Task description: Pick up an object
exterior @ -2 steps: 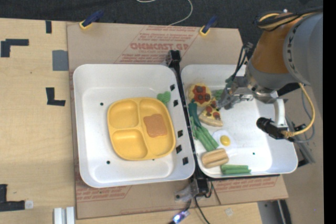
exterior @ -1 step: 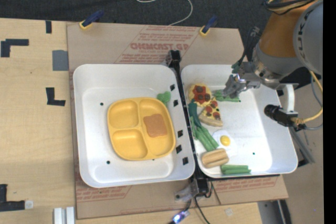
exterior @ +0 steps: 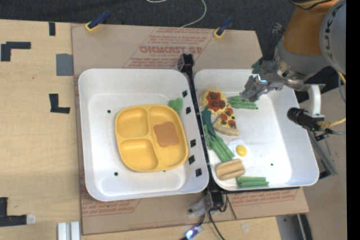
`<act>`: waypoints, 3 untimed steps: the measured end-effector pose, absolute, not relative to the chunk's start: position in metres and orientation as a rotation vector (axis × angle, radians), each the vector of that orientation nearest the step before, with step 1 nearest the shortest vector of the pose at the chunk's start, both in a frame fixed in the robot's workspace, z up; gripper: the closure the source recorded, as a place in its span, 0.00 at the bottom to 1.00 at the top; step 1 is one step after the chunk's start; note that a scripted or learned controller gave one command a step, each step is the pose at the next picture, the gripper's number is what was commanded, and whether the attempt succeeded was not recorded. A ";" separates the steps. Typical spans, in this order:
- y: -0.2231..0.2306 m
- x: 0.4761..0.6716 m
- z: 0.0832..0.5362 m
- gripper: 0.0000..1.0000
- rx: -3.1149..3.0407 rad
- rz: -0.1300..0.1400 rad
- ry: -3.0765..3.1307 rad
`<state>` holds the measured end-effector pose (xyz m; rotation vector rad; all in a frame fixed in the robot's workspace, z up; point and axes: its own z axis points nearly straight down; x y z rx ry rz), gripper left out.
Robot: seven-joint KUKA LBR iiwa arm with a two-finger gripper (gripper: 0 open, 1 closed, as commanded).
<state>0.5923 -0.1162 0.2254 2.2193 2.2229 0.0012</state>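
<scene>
Overhead slanted view of a bench w/ two shallow white bins side by side. The gripper (exterior: pixel 251 90) sits low over the upper part of the right bin (exterior: pixel 292 149), on a grey arm w/ an orange band (exterior: pixel 306 25) entering from the view's right. Its grip state can't be told from this angle; nothing is visibly carried.

Closest to the tool: a green bean piece (exterior: pixel 243 103), touching or just under the tip, hard to say which. Just beside that, toward the bins' shared wall, lies a toy pizza slice (exterior: pixel 221 111) w/ red toppings. Along the pizza's near side runs a cluster of long green beans (exterior: pixel 215 137). Further from the tool, toward the bin's front: a small yellow item (exterior: pixel 241 150), maybe an egg or lemon piece, then a hot dog (exterior: pixel 230 168), and another green bean (exterior: pixel 252 181) near the front edge.

The left bin (exterior: pixel 95 121) holds a yellow divided plate (exterior: pixel 151 137) w/ a brown patty (exterior: pixel 166 134) in one compartment, plus a small green piece (exterior: pixel 176 104) at the plate's upper edge.

Progress, as a judgement: pick not yet done. All objects appear to rest on the bin floors. The tool looks positioned for the bean piece or the pizza; securing and lifting are left.
</scene>
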 end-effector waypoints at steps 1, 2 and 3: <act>-0.062 0.572 0.225 1.00 2.219 -0.003 2.227; -0.015 0.566 0.232 1.00 2.217 -0.001 2.229; 0.042 0.572 0.222 1.00 2.215 -0.002 2.229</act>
